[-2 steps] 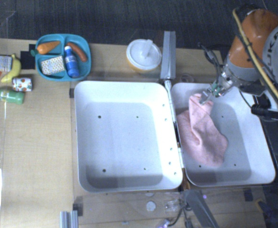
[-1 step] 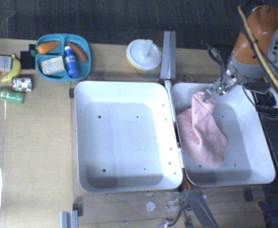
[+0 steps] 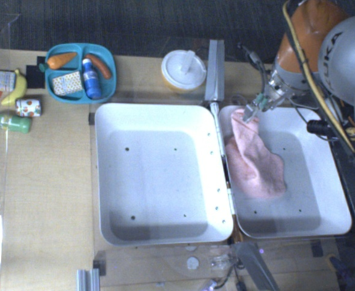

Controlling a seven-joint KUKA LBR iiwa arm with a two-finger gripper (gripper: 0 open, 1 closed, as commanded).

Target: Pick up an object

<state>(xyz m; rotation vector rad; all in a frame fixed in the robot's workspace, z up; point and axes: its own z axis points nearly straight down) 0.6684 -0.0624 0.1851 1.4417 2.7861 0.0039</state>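
Pinching pink cloth [image 3: 257,162] corner, hand [image 3: 251,114] near bin's [image 3: 323,223] far-left rim.

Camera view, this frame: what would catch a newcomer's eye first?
Probably the pink cloth, lying crumpled along the left side of the right bin, with the gripper pinching its upper corner. Next, the grey arm with its orange band, coming in from the upper right. Beyond that, the blue divided tray of toy food sits on the bench above the left bin, with a yellow lidded cup to its right.
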